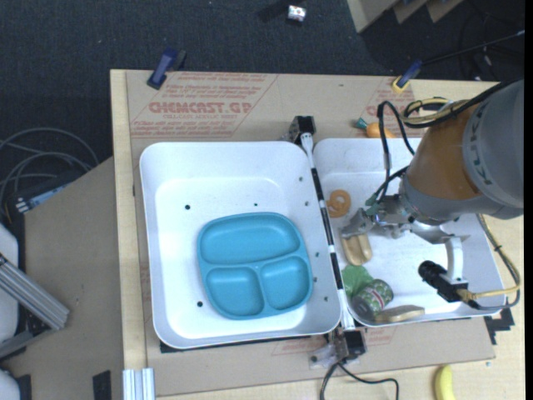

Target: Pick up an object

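Right bin [360,158] holds the bent arm [454,161]; gripper [366,221] grasp perhaps hidden, unclear.

A light blue divided tray [252,263] lies in a white bin [158,223]; the neighbouring ring [339,202] is orange.

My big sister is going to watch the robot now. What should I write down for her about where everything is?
Gripper: low in the right bin, near its left wall; nothing seen held in it.
Right bin: a tan ring near the top left, a beige piece just below the gripper, a green item and a flat tan piece at the bottom left corner.
Left bin: a blue divided plate.
Done: arm is down among the objects.
Left: nothing is visibly picked up yet; a grasp and lift remain.
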